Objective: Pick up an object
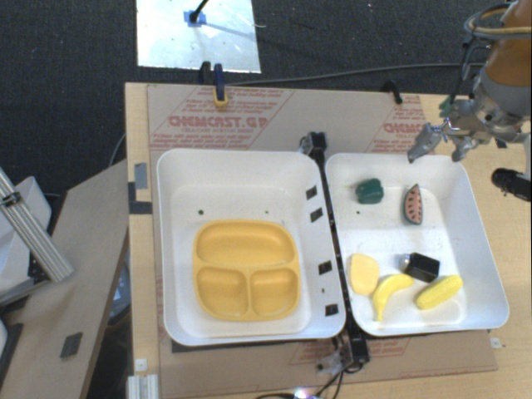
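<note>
The right bin (478,223) holds several small items: a dark green pepper (370,191), a watermelon slice (413,204), a black block (421,266), a pale yellow piece (363,273), a banana (388,293) and a yellow corn cob (438,292). My gripper (442,142) hangs open above the bin's far right rim, with nothing between its fingers. It is up and to the right of the pepper and the watermelon slice.
The left bin (179,223) holds a yellow divided tray (246,268). Black clips line the divider between the bins (320,223). A cable crosses the bench behind the bins. A silver sheet (198,23) lies on the dark floor at the back.
</note>
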You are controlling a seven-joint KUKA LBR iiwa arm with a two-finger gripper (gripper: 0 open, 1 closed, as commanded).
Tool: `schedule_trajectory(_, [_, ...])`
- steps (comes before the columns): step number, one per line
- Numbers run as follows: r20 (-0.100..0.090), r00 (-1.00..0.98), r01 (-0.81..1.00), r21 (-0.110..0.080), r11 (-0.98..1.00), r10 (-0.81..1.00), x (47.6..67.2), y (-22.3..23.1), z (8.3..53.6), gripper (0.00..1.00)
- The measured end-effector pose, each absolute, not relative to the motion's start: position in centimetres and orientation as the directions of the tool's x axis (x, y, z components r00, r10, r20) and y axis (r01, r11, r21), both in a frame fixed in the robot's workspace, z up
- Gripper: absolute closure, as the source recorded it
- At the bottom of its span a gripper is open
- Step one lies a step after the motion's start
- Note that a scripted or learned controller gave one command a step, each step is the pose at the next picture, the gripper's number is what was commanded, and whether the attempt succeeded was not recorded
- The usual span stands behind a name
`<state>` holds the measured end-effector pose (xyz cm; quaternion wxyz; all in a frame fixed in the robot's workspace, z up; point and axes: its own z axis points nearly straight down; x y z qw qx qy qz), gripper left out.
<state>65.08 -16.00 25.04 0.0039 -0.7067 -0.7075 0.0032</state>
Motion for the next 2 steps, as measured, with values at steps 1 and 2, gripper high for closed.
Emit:
schedule_trajectory(1, [-0.001,-0.003,1.0,0.002,0.003,1.0,65.2,-15.9,25.9,0.0])
schedule_trajectory(2, [-0.001,-0.003,1.0,0.001,0.003,1.0,65.4,-16.0,21.9,0.0])
